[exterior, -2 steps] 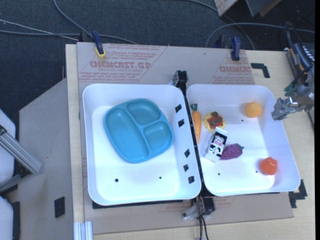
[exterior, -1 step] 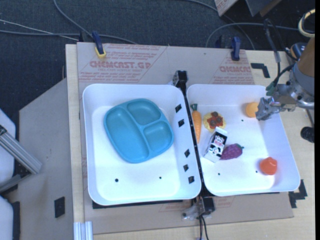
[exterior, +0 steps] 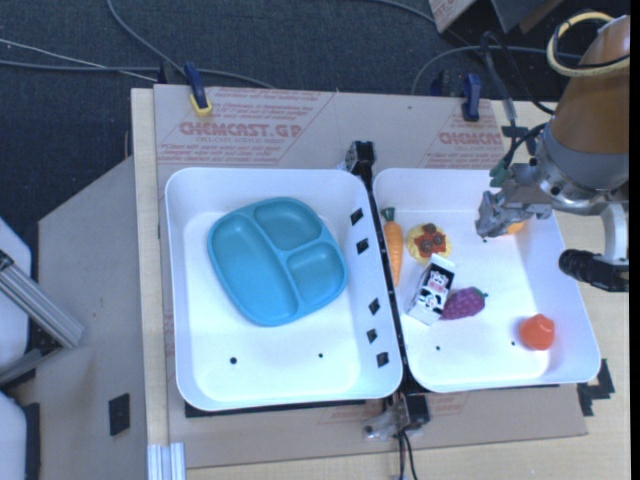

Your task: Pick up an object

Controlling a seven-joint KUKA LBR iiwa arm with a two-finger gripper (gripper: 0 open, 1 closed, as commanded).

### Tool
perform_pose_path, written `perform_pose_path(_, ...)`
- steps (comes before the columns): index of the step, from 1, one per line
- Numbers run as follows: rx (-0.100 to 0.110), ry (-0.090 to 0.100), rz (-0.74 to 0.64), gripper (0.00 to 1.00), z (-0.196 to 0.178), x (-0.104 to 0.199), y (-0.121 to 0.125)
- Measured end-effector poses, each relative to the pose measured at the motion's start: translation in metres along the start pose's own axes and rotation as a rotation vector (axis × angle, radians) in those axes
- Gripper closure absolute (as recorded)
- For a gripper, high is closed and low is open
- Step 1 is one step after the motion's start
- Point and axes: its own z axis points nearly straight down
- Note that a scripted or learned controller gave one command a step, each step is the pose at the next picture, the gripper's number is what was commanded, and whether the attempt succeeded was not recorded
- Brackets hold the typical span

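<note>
the gripper (exterior: 497, 213) hangs over the back right part of the right bin (exterior: 570, 368), and honestly you can't tell how it's set from up here. something orange (exterior: 514, 227) peeks out right beside it, too hidden to name. the closest clear pick looks like the little pizza toy (exterior: 428, 240), off to the gripper's left in this view. past it the carrot (exterior: 393, 250) lies along the divider, long axis front to back. milk carton (exterior: 432, 290) and purple grapes (exterior: 464, 303) sit nearer the front, red pepper (exterior: 537, 332) front right. blue tray (exterior: 277, 259) is in the left bin (exterior: 190, 368).
</note>
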Motion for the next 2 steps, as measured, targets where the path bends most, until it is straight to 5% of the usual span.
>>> perform_pose_path(2, 0.002, 0.000, 0.000, 1.00, 0.024, 0.112, -0.009)
